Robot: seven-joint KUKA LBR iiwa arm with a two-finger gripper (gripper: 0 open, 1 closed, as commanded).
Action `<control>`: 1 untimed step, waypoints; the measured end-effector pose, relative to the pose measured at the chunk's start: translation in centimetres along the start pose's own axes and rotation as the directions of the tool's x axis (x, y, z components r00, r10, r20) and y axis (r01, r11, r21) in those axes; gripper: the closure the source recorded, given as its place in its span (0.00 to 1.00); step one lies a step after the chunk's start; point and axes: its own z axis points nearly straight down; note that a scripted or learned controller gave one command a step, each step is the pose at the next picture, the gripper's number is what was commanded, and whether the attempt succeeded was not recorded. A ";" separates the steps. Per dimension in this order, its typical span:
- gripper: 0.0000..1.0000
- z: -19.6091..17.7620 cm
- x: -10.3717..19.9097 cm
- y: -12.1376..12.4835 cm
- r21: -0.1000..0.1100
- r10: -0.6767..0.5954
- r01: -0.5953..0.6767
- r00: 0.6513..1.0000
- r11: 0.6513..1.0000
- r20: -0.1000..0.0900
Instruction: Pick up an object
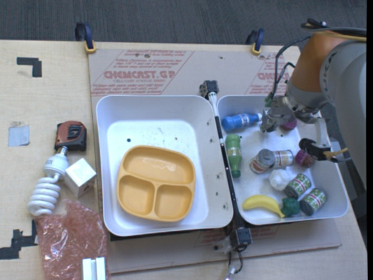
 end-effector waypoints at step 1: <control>0.00 0.0 0.5 -7.3 0.001 0.004 -0.004 1.000 1.000 -0.001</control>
